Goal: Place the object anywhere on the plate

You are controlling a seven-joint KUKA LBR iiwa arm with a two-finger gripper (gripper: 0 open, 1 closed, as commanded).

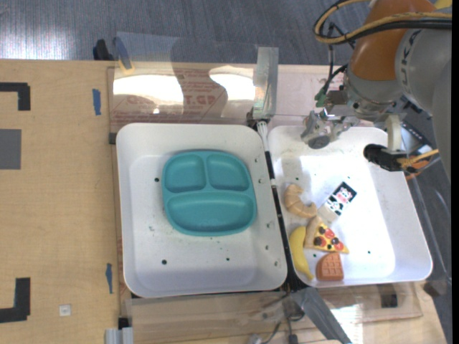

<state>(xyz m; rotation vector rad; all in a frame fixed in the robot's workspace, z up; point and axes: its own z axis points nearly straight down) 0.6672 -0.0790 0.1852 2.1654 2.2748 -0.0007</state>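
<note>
A: In the upper right of the frame, the arm (401, 41) hangs over the far edge of the right bin (401, 264), with the pincer (319, 131) pointing down near that bin's upper-left corner. Can you read its state?

B: No. From this slant the tip is a small grey blur against the white wall, so I cannot tell how wide it stands, and nothing is visibly held there.

A: Where are the things it could take?

B: All in the right bin, bunched along its left side: a croissant (297, 201), a small white carton (338, 199) with a dark patch, a pizza slice (326, 236), a banana (300, 253) and a brown waffle-like piece (330, 267). The task names no particular one, so I judge any of them may serve as the object.

A: And the plate?

B: The teal plate (209, 192) with three compartments lies in the middle of the left bin (143, 264), with nothing on it. Being central, it leaves room on every side, which I'd guess makes a drop forgiving.

A: Why is the pincer parked so far from the pile?

B: Probably to keep the camera's sight of the food unblocked before a pick. That is a judgement, not something shown.

A: Any risk?

B: The items touch one another and crowd the bin wall, so a clean grip on one may be awkward.
</note>
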